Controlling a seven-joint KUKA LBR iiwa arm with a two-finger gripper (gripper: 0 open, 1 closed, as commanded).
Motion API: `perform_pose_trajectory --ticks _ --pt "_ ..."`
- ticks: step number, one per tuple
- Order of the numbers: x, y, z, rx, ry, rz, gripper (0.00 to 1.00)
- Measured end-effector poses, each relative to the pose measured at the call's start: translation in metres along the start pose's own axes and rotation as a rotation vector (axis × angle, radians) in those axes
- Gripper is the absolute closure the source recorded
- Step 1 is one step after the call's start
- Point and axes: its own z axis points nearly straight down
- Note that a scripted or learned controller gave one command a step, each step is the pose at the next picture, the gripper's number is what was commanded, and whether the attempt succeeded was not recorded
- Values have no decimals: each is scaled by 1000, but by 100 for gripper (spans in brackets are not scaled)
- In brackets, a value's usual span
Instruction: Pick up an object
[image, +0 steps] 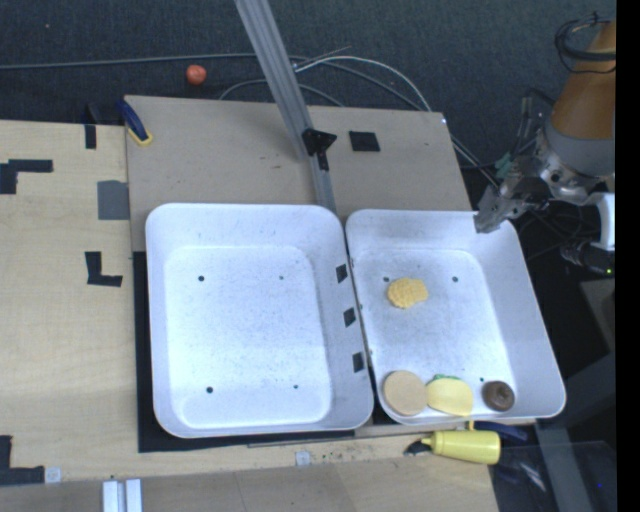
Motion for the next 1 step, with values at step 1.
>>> perform_pose_trajectory --ticks 1 --pt "-17 39 92 8 2 1 100"
